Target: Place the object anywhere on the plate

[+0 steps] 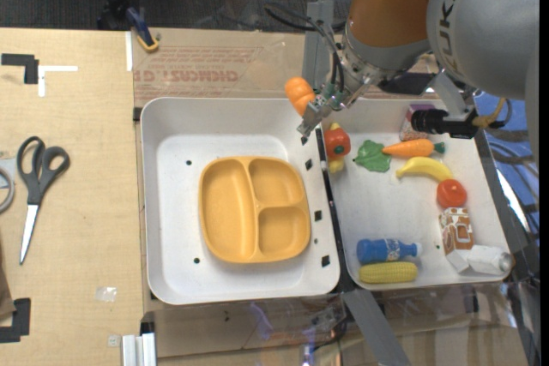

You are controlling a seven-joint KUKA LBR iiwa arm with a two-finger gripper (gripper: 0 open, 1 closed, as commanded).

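One small round orange fruit point(298, 93) sat clamped in the arm's jaws, above the back rim btwn bins, w/ the yellow sectioned plastic plate point(255, 208) well apart; early release risked dropping it outside the plate.

left bin point(163, 210): open floor all round the yellow plate point(255, 208) | plate: three bare compartments, reachable from above | bin divider point(324, 201): raised rim between bins | right bin point(386, 214): toys crowd the far and right sides, middle floor free
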